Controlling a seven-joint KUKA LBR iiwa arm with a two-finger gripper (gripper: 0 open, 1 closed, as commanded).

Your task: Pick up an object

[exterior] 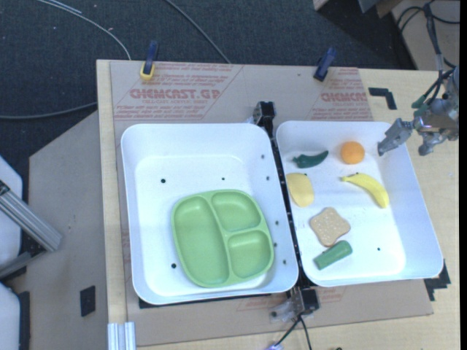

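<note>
- Camera view looks down on the right bin (416, 195), which holds the candidate objects: an orange (352, 152) near the far wall, a dark green pepper-like piece (311, 159) to its left, a banana (368, 188) just below the orange, a pale yellow lump (300, 189) by the bin's left wall, a slice of toast (329, 226) in the middle, and a green cucumber-like piece (333, 254) nearest the front.
- All six lie apart from one another on the bin floor; none is lifted.
- The gripper (410, 138) hangs at the bin's far right corner, over the rim, its two fingers spread apart with nothing between them.
- The orange and the banana lie closest to it, to its left, yet well clear of the fingers.
- The left bin (146, 166) carries a green divided plate (221, 236), with nothing in its three compartments.
- Both bins sit on a printed board on the worktop (219, 86), held by clamps at the far edge.
- Judged step: approach, before any grasp; no object is chosen by position yet.
- The next move calls for travel leftward over one item, probably the orange or banana, then a descent with fingers straddling it; the round orange may roll away if caught off centre.
</note>
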